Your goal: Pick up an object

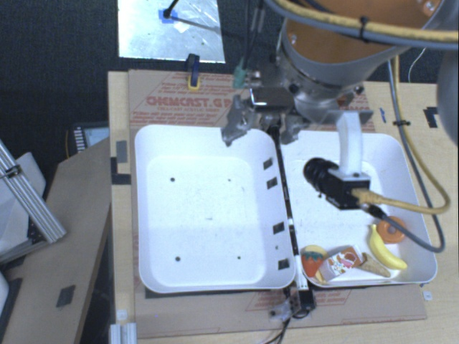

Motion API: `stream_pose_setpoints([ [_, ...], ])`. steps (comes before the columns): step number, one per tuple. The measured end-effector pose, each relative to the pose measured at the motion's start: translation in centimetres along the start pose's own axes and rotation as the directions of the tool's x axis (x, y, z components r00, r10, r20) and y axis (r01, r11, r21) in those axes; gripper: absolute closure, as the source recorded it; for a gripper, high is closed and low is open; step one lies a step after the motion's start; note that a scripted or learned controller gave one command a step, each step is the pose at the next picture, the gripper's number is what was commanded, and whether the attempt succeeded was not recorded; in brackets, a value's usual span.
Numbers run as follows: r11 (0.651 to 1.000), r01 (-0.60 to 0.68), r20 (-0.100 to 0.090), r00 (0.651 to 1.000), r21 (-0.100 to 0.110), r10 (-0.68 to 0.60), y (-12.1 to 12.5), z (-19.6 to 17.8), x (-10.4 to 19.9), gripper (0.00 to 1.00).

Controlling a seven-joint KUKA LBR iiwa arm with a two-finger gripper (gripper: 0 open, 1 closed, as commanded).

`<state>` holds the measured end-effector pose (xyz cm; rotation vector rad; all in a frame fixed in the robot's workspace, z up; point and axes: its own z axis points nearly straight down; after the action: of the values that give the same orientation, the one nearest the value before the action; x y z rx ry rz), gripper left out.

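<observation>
White bins (193, 278), fingers (259, 129) spread, gripping nothing, well apart from the banana (384, 248).

L bin (193, 213) open; R bin (401, 163) front corner cluttered.

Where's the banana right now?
The banana lies in the right bin, near its front right corner, just below an orange item and right of a small packet.
</observation>
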<state>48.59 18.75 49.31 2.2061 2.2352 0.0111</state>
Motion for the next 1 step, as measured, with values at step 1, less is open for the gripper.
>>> stream_pose_setpoints([
  [1, 1.000, -0.020, 0.004, 1.000, -0.003, 0.020, 0.02, -4.54, -8.59, 0.00],
])
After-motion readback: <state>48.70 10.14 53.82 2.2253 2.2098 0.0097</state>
